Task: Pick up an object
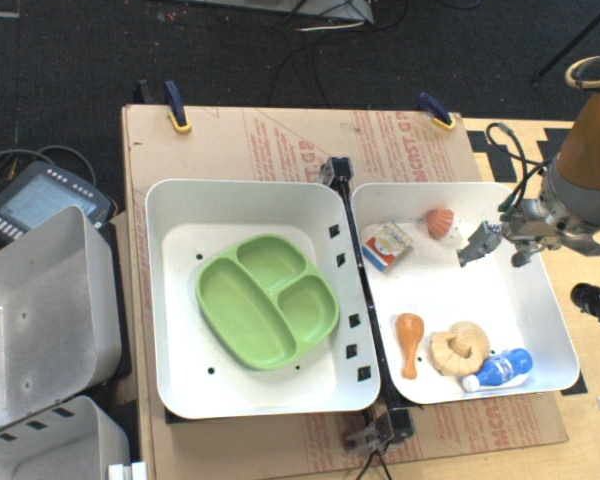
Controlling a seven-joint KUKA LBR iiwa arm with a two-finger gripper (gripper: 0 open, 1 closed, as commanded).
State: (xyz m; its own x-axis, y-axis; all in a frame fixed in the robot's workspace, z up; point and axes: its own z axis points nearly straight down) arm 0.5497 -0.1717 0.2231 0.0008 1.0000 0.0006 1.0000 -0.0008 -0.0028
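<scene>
The right bin [550, 298] holds several items. A small red, white and blue carton [387, 244] lies near its back left, with a pinkish-orange rounded piece [439, 222] just to its right. Along the front lie an orange drumstick [410, 343], a beige ring-shaped pastry [458, 348] and a blue bottle [502, 369] on its side. My gripper [501, 248] hangs over the bin's back right part, to the right of the pinkish piece. It is open, with nothing between its fingers [477, 245].
A green divided plate [268, 300] lies in the left bin [170, 268]. A black divider [355, 288] runs between the bins. Metal housings [40, 308] stand to the left of the bench, and cables [510, 153] trail behind the arm.
</scene>
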